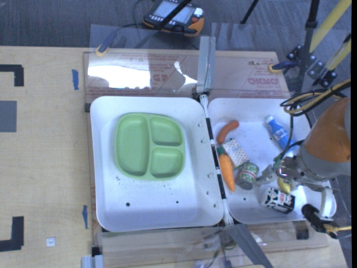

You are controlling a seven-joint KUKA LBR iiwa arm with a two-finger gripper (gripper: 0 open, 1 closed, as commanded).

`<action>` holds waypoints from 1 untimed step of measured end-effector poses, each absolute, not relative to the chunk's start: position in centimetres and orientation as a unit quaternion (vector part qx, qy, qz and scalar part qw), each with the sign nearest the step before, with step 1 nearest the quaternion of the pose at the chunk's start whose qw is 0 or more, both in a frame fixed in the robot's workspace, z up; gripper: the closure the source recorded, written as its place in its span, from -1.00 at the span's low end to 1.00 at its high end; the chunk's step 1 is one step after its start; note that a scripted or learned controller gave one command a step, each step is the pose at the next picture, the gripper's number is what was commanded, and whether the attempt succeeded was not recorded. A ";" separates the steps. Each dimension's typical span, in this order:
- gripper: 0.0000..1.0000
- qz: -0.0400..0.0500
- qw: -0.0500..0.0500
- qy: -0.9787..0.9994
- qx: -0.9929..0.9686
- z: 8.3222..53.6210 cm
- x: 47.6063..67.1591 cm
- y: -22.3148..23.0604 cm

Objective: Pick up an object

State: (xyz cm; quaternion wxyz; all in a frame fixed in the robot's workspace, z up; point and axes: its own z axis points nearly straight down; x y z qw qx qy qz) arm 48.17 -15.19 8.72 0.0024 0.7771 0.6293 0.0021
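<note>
Looking down on a desk (39,149) carrying two white bins, and finding the left bin (106,205) holding a green divided plate (149,146). Finding everything worth picking in the right bin (251,116): a reddish sausage (227,130) near the dividing wall, an orange carrot (226,172) lying lengthwise just below it, a checked packet (235,152) between them and touching the carrot's top, a small tin (247,175) just beside the carrot, a blue bottle (276,128) toward the far right, and a black-and-white carton (278,200) near the front rim. Seeing the arm (329,144) reaching in from the right and bringing the pincer (280,169) low over the right bin, between the tin and the carton, with something yellow, possibly another toy item, partly hidden beneath it. Being unable to tell, amid that clutter of metal and cables, whether the pincer is open, closed, or gripping anything. Judging the carton or the tin the likeliest target, both lying nearest. Expecting the carton to be light and a little crushable, so favouring a hold across its narrow flat sides at mid-length. Expecting the tin to be stiff, smooth and prone to rolling or slipping, so favouring a hold square across its round body. Reckoning the crowding close to the carrot a risk of nudging neighbours aside.
</note>
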 end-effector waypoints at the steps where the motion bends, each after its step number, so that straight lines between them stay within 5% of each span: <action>1: 1.00 0.003 0.003 0.628 0.778 9.6 48.2 -15.3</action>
